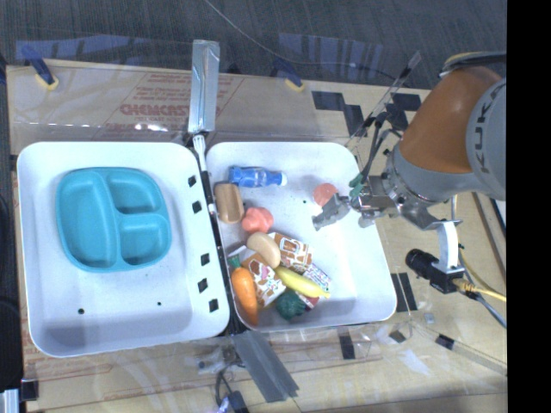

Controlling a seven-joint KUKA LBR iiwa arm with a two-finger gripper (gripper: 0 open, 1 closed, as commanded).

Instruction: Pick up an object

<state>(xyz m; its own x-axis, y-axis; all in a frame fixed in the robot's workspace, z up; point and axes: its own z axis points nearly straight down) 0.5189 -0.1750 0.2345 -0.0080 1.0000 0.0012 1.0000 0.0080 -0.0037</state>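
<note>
While the pick is not yet made, the stock lies as follows.

Left bin (34, 256): one turquoise divided plate (114, 217), three compartments, lying flat toward the far left part of the bin.

Right bin (370, 269): all loose goods.
- Blue bottle (255, 177), on its side near the far wall.
- Tan cylinder (228, 202), against the divider between the bins.
- Pink round piece (256, 220), just beside the cylinder.
- Small red-orange piece (325, 194), alone toward the right wall, nearest the claw.
- Pale bread-like roll (263, 249), touching a printed carton (294, 252).
- Second printed packet (267, 284), under or against the roll (which, I cannot tell).
- Banana (301, 282), lying across the pile.
- Orange carrot-shaped piece (244, 295), at the near left corner.
- Dark green piece (292, 306), partly hidden under the banana.

Arm: claw (337, 210) over the right part of the right bin, just beside the red-orange piece. Nothing sits between its fingers; whether they stand wide or narrow I cannot tell from this angle.

Surface (430, 351): pale wood with black tape marks.

Progress, by judgement: early. Reach into the bin looks done; closing on an item and lifting it clear are both left. Likeliest candidate is the red-orange piece (a guess from nearness alone).
</note>
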